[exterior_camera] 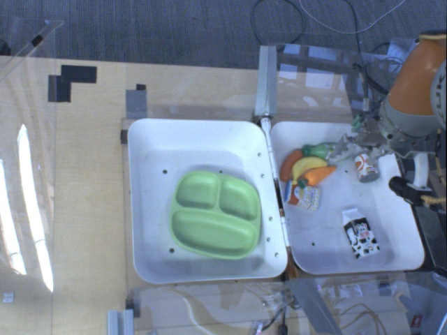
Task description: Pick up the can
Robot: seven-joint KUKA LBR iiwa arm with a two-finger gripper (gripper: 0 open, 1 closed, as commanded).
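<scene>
- Pale wood desk [77,208] spreads well to the left of the tool and carries both bins.
- White left bin [150,257] sits far left of the tool, across the divider between the two bins.
- Green divided tray [216,215] lies in that left bin, well apart from the tool.
- White right bin [398,253] lies under the tool, which hangs over its upper right part.
- Grey arm with its orange band [412,82] comes in from the right, just above and right of the tool.
- Tool [360,145] is over the back of the right bin; whether it is wide or narrow cannot be told, as the wrist hides it.
- Fruit pile [311,167], yellow, orange and green, rests just left of the tool.
- Black-and-white carton [361,234] lies below the tool, nearer the front wall.
- Can [365,166], red and white, stands just below the tool, very near it; contact cannot be told.
</scene>
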